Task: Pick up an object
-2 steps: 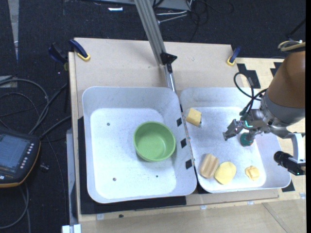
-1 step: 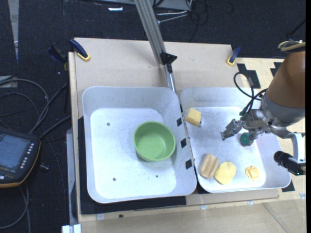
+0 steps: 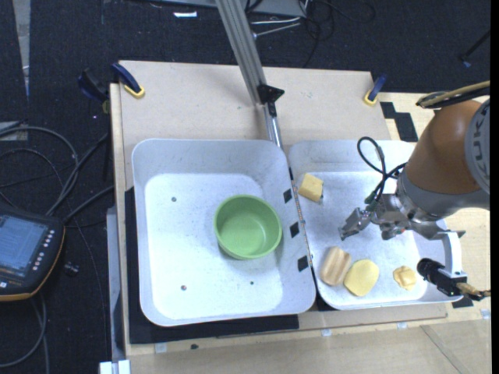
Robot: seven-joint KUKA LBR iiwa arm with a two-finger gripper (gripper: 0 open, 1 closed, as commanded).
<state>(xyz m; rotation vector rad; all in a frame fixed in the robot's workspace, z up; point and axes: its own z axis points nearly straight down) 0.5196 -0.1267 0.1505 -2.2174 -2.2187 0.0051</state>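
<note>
**Desk:** Taken from where?

**Photographer:** From above the counter (image 3: 327, 92), at a slant. Framed two white bins side by side. Caught the arm (image 3: 448, 158) reaching in from the right, over the right bin (image 3: 343, 153).

**Desk:** And the fingers (image 3: 348, 226)?

**Photographer:** Hung over bare floor near the middle of that bin, pointed left and a little down. Could not tell whether open or closed; too dark and too small in the shot. Touched none of the pieces, as far as could be seen.

**Desk:** Which pieces?

**Photographer:** Counted four, all in the right bin. Found a yellow cube (image 3: 311, 187) near the bin's left wall, up and left of the fingers and apart from them. Saw a tan roll (image 3: 335, 265) and a yellow disc (image 3: 362, 277) below the fingers, lying just beside each other along the near edge. Spotted a small yellow bit (image 3: 404, 276) to the right of the disc, under the wrist.

**Desk:** Left bin (image 3: 156, 209)?

**Photographer:** Held a green bowl (image 3: 248, 226), upright, right of centre, well apart from the fingers.

**Desk:** Anything else worth a line?

**Photographer:** Noted a metal pole (image 3: 242, 37) slanting down from the top edge to the seam between the bins, a clamp (image 3: 129, 82) at the counter's far left corner, another (image 3: 374, 89) at the far right, and a handheld screen (image 3: 19, 248) off the counter's left side among cables.
</note>
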